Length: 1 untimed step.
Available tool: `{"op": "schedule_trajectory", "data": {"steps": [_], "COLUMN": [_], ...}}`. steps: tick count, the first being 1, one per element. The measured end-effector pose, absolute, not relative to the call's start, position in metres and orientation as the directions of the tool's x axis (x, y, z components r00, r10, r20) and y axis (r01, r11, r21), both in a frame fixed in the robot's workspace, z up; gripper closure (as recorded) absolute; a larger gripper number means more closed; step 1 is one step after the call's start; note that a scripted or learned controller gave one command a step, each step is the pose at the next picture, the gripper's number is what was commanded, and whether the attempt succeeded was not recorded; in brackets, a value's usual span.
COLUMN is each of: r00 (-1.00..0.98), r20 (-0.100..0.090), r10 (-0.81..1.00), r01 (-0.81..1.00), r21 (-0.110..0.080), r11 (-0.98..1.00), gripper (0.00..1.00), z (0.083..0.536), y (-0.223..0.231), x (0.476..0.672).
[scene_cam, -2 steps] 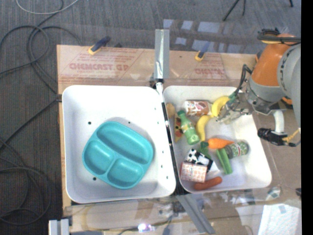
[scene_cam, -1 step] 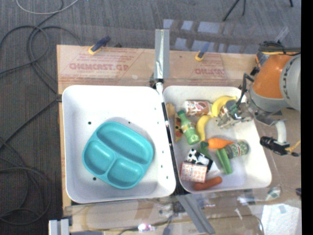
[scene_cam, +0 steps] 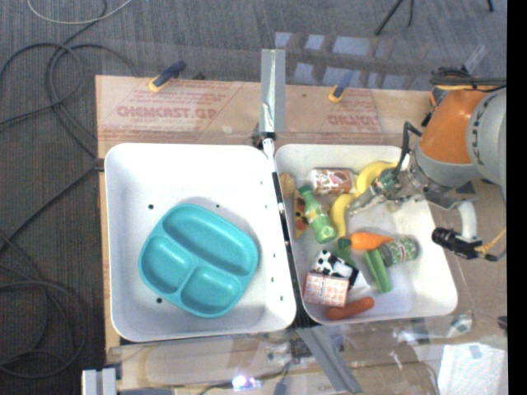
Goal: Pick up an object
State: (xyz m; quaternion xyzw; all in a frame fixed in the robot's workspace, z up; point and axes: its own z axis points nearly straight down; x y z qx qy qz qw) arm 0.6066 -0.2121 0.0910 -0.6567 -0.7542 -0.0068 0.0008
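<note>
Camera view: two shallow white plastic bins side by side on my counter. The left white bin [scene_cam: 123,220] carries a teal three-compartment plastic plate [scene_cam: 198,257], tilted toward 7 o'clock. The right white bin [scene_cam: 440,290] carries the clutter I can pick from. A yellow plastic banana [scene_cam: 356,189] curves through the bin's 12 o'clock area. Just beside it at 11 o'clock lies a red-labelled can on its side [scene_cam: 331,180]. A green plastic bottle-shaped toy [scene_cam: 317,219] sits at 9 o'clock. An orange plastic carrot [scene_cam: 370,240] is near the centre, touching a dark green-capped bottle lying flat [scene_cam: 399,251]. A black-and-white cow-pattern carton [scene_cam: 333,266] and a small red-and-white printed box [scene_cam: 323,289] are at 7 o'clock, a red plastic sausage [scene_cam: 350,308] at 6 o'clock.

My grey arm with the orange band comes in from 3 o'clock; the gripper [scene_cam: 385,189] hangs at the banana's right end. Cannot tell how the jaws stand, too small and cluttered.

I judge the banana the target. To do this well I'd centre across its narrow width, keep clear of the can, descend straight, close, then lift slowly.
</note>
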Motion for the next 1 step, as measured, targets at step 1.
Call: {"op": "schedule_trajectory", "data": {"steps": [1], "r00": [-0.253], "r20": [0.036], "r10": [0.967], "r01": [0.965], "r21": [-0.058], "r11": [0.255], "gripper": [0.0], "z": [0.088], "y": [-0.2186], "x": [0.6595]}}
